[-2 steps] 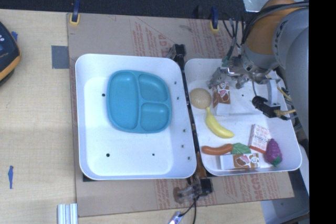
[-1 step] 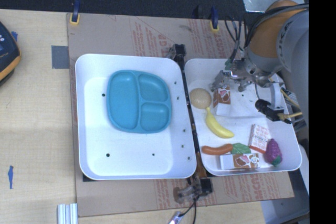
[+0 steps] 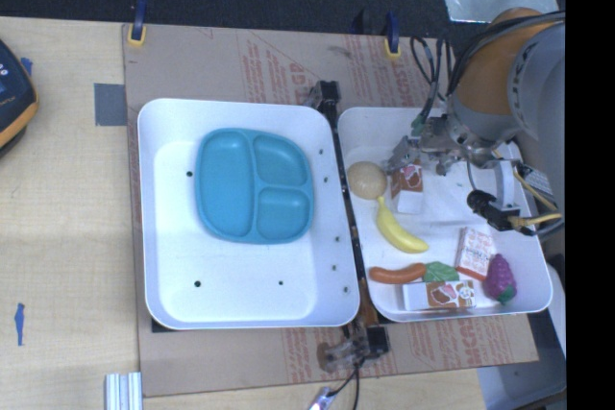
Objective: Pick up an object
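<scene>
My gripper (image 3: 420,156) hangs low over the back of the right bin (image 3: 538,302), on the grey arm with its orange band (image 3: 495,62). Just beneath its tip stands a small white carton with a red label (image 3: 408,189), touching or nearly touching it; I cannot tell which. Left of the carton lies a beige round object (image 3: 366,179). A yellow banana (image 3: 399,231) lies in front of the carton. Nearer the front are a hot dog (image 3: 395,275), a green piece (image 3: 441,271), a flat box (image 3: 449,296), a pink-and-white packet (image 3: 476,252) and purple grapes (image 3: 500,278).
The left bin (image 3: 163,293) holds a blue divided plate (image 3: 255,184). A ridge (image 3: 344,206) separates the two bins. Cables and a black fitting (image 3: 490,206) hang off the wrist over the right bin's far side. A dark device (image 3: 12,96) sits at the bench's left edge.
</scene>
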Available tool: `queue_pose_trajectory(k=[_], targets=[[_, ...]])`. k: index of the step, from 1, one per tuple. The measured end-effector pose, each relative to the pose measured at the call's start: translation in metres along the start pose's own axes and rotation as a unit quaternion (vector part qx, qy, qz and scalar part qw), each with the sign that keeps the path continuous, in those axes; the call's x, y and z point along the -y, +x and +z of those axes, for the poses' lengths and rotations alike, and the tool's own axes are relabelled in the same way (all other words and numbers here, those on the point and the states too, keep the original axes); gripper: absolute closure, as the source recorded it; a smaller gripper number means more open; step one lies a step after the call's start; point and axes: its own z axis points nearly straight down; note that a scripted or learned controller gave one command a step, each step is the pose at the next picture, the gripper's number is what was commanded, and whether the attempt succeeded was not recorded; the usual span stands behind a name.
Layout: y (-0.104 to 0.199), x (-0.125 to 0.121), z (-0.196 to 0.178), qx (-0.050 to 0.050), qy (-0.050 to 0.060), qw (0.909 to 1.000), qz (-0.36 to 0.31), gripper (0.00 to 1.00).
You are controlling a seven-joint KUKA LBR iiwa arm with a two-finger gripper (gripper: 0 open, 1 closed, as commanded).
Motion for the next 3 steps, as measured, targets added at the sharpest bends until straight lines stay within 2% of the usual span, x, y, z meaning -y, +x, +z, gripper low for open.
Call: queue_pose_trajectory(k=[1, 3], targets=[[-0.008, -0.022, 0.0, -0.001, -0.001, 1.0, -0.001, 0.0], [-0.003, -0.001, 0.0, 0.0, 0.0, 1.0, 0.0, 0.0]])
